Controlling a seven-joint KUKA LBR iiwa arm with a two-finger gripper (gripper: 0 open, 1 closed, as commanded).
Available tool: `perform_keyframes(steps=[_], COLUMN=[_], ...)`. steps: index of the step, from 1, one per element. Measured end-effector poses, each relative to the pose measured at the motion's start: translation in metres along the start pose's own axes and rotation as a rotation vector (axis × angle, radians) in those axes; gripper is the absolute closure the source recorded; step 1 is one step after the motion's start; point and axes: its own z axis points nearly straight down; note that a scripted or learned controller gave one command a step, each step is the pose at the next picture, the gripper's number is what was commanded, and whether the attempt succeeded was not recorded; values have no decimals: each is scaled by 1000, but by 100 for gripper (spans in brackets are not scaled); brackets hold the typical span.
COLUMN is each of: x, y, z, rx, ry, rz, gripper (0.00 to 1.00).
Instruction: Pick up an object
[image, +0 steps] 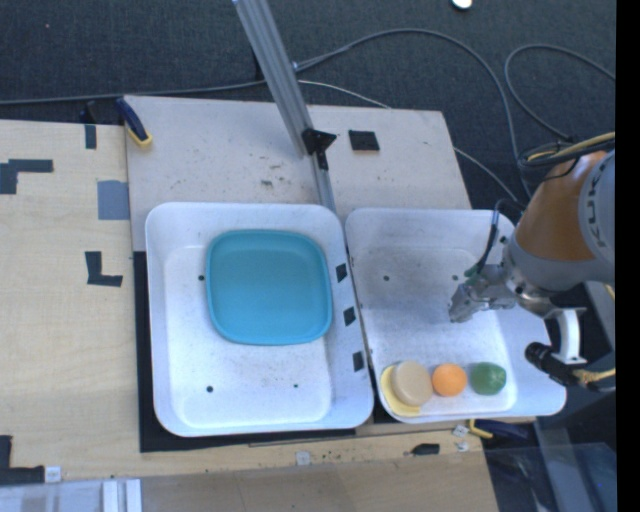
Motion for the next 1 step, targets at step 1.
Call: perform_keyframes(steps=[1], x=[-2], y=[6], z=[-61], rx=[-5], ry=[-1], rz=[1], gripper=[100])
